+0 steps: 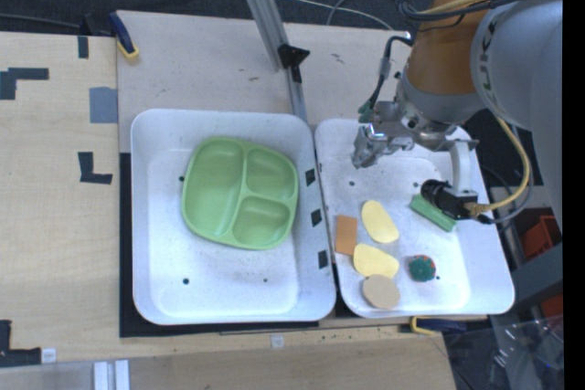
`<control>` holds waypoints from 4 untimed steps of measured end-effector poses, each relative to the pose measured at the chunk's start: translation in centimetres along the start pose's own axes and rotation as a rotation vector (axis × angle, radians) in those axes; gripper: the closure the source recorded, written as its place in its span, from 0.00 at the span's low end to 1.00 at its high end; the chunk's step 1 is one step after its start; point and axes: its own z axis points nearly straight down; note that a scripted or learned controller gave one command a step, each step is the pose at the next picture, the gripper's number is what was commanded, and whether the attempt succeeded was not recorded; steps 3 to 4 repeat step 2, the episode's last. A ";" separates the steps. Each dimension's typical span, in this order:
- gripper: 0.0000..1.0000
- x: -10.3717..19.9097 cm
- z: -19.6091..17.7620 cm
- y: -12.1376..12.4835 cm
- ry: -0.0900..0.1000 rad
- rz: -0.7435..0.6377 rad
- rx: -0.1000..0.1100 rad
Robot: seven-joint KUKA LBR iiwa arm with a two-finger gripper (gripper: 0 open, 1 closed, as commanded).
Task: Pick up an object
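Gripper (366,151) hovers over right bin (484,283), finger state unclear. Nearest yellow piece (379,221) looks light, smooth, maybe slippery; pinch across narrow width.

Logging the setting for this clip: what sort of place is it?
Likely a robotics lab bench: two white bins on a taped wooden bench, toy food, and loose cables by the arm.

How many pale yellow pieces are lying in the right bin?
2. One yellow piece lies near the bin's middle, right of the orange block. The other yellow piece lies just below it, above the tan round piece. The arm may hide more.
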 end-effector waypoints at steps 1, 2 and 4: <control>1.00 5.9 -0.6 0.2 0.001 -0.002 0.000; 1.00 11.9 0.0 0.5 0.000 0.001 0.001; 1.00 11.9 0.0 0.5 0.000 0.001 0.001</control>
